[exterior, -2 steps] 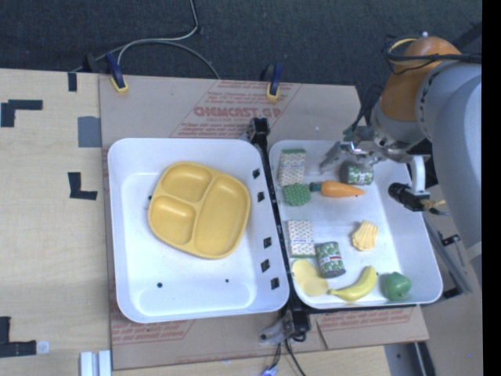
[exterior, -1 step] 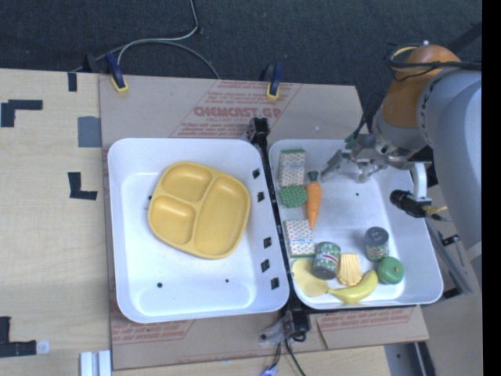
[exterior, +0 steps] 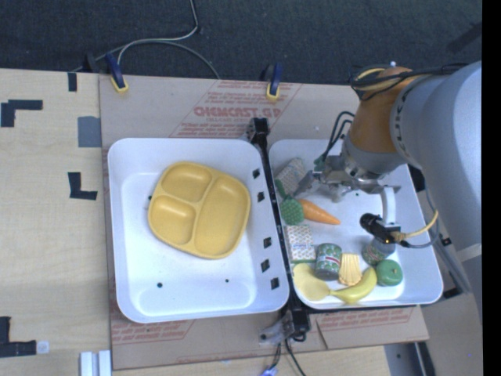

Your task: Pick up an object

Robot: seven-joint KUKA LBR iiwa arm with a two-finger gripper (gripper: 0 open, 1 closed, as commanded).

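My gripper hangs low over the back of the right bin, below the orange band of the arm. Just in front of it and to its left lies an orange carrot. A grey crumpled object rests to the gripper's left against the bin's wall, and a small green leafy item lies beside the carrot. Nothing is visibly held.
Along the right bin's front lie a patterned packet, a green can, a corn cob, a banana, a green apple and a small dark-topped jar. The left bin holds a yellow divided plate.
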